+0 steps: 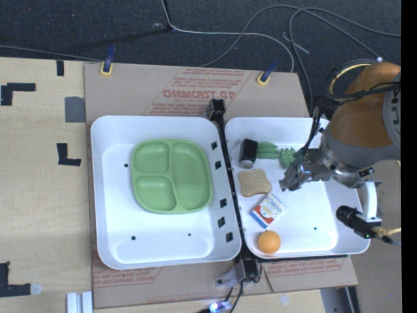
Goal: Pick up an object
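Observation:
The right bin (313,240) holds a slice of toast (254,183), a small red, white and blue carton (268,210), an orange (268,242), a black cylinder (247,152) and a green toy (277,153) lying next to it. My gripper (293,178) hangs over the middle of this bin, right of the toast and just below the green toy's right end. Nothing shows between its tips.
The left bin (111,233) carries a green divided plate (172,176). A black divider with clips (225,175) runs between the bins. The arm's grey and orange body (365,122) covers the right bin's far right corner. Cables (260,25) lie on the dark mat behind.

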Motion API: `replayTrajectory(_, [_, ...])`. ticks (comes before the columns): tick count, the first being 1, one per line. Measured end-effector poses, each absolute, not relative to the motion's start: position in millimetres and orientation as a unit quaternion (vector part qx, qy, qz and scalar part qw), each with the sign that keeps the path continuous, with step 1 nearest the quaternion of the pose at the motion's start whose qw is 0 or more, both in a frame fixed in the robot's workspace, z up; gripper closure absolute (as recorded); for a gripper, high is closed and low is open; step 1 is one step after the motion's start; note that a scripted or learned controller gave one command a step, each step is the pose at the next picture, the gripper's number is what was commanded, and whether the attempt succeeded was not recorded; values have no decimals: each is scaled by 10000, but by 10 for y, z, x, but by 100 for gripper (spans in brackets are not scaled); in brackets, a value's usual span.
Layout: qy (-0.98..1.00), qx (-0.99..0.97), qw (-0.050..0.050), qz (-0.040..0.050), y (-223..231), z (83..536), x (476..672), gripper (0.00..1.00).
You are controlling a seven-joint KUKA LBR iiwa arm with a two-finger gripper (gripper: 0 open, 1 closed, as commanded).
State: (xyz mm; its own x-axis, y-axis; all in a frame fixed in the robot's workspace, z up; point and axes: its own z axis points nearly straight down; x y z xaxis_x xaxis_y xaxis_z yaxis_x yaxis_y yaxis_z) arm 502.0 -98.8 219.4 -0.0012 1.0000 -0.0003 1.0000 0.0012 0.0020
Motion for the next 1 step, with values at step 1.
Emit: replayTrajectory(1, [7074, 7068, 2, 2, -987, 2396, 5026, 100])
